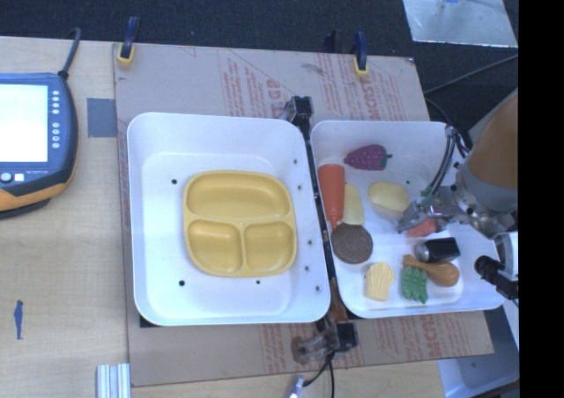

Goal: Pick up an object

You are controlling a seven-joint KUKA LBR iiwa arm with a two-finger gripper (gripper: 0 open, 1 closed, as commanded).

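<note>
The right bin (pixel 414 134) holds several toy foods: a purple eggplant (pixel 367 158), an orange carrot (pixel 331 194), a pale yellow piece (pixel 353 205), a yellow lemon-like lump (pixel 388 197), a brown round disc (pixel 352 244), a yellow corn piece (pixel 379 281), a green leafy piece (pixel 413 284) and an orange-brown piece (pixel 438 272). My gripper (pixel 416 217) hangs low over the right half of this bin, right of the lemon-like lump. A small red piece (pixel 423 229) lies directly under its tip. I cannot make out whether it touches the red piece.
The left bin (pixel 154 211) bears a yellow divided plate (pixel 240 222). A teach pendant (pixel 31 136) lies at the bench's left edge. Blue clamps (pixel 129 42) (pixel 359 51) pin the cardboard at the back. The arm's grey body (pixel 489 167) overhangs the right bin's right wall.
</note>
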